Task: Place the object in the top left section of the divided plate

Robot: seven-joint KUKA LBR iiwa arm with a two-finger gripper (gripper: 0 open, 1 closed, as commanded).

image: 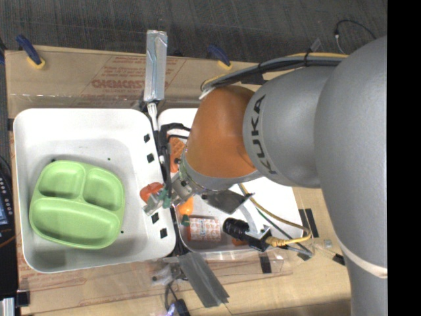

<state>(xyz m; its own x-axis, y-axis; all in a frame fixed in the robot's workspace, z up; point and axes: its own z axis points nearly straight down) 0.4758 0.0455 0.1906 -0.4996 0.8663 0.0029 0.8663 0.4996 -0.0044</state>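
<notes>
A light green divided plate lies in the left bin, with two small sections on its upper side and one long section below. My gripper hangs over the wall between the two bins, right of the plate. It is shut on a small orange-red object that shows at its fingertips. The arm's orange band and grey wrist hide most of the right bin.
In the right bin a small can with a red and white label lies near the front wall. An orange piece shows beside it, and further orange items sit near the divider, partly hidden by the arm.
</notes>
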